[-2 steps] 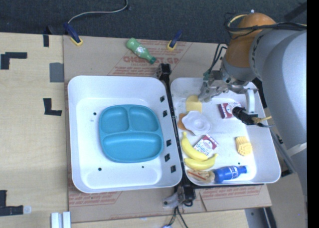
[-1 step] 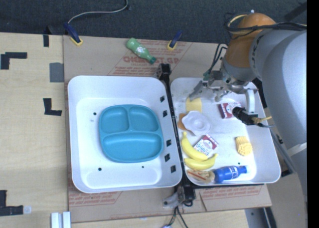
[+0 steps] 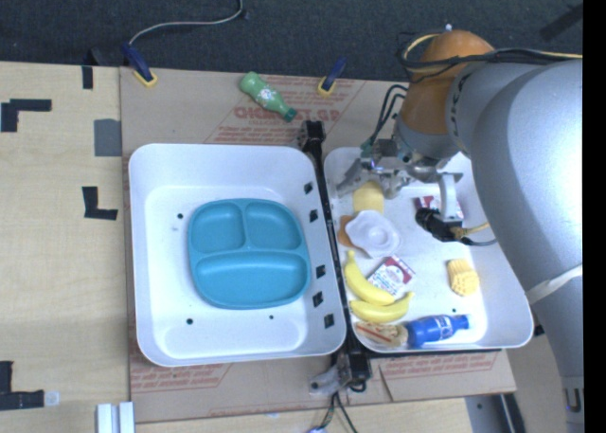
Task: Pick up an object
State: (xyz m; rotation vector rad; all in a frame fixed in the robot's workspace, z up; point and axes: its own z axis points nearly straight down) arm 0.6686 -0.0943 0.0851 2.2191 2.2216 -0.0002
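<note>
Landmark: banana (image 3: 371,291), lying in the right bin (image 3: 492,319).

- Hand (image 3: 386,171) low over the bin's far end, beyond the banana; whether open or closed cannot be told.
- Yellow lemon-like piece (image 3: 368,199) just under the hand.
- White cup (image 3: 371,232) between that piece and the banana.
- Red-and-white packet (image 3: 388,277) touching the banana's inner curve.
- Corn cob (image 3: 462,277) to the banana's right, apart.
- Blue bottle (image 3: 436,329) nearer the camera, right of the banana.
- Blue divided plate (image 3: 250,253) in the left bin (image 3: 151,232).
- Green bottle (image 3: 266,97) on the table, far beyond both bins.
</note>
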